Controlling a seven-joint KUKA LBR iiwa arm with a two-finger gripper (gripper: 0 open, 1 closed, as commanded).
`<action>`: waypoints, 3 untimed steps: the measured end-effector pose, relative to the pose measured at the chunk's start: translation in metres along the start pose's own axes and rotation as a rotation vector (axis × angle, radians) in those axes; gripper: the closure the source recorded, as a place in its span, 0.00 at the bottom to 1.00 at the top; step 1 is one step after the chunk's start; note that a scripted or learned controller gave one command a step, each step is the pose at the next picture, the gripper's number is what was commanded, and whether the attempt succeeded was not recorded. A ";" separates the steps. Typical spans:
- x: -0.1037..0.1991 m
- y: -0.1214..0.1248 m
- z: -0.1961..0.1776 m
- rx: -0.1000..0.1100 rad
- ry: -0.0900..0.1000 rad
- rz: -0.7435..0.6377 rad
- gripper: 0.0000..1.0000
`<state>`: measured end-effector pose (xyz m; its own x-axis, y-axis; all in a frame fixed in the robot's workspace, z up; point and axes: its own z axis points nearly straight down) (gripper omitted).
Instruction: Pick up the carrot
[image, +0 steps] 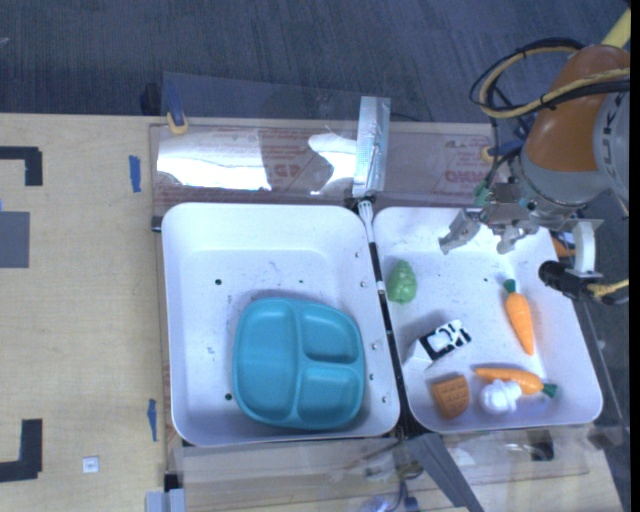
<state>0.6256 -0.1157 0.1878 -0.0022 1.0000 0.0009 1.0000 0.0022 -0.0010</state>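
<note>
So you've got two white bins sitting side by side, the left bin (190, 300) and the right bin (585, 395), split by a divider wall running down the middle. Using that divider as the reference: the left bin holds just one thing, a teal compartment plate (298, 364) with three sections, lying close to the divider toward the near end. The right bin has five small items plus the arm hanging over it. The arm (585, 110) itself is the biggest thing on that side, grey with an orange band, coming in over the far corner well away from the divider. Its gripper (482, 232) hovers over the far part of the right bin with the two fingers spread apart, nothing between them. There's one carrot (519, 315), lying loose well across from the divider, near the bin's outer wall, green top pointing toward the gripper. Then one orange and white toy (508, 385) at the near end, one orange block (451, 394) beside it, one black and white piece (443, 339) fairly near the divider, and one green lime-ish ball (401, 282) right next to the divider.
</note>
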 end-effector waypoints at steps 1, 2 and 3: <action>-0.087 -0.031 0.037 0.002 -0.002 -0.153 0.00; -0.084 -0.030 0.036 -0.001 -0.001 -0.157 0.00; -0.096 -0.053 0.091 -0.008 0.006 -0.137 0.00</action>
<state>0.5724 -0.2120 0.0962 -0.1389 0.9903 0.0067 0.9903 0.1388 0.0080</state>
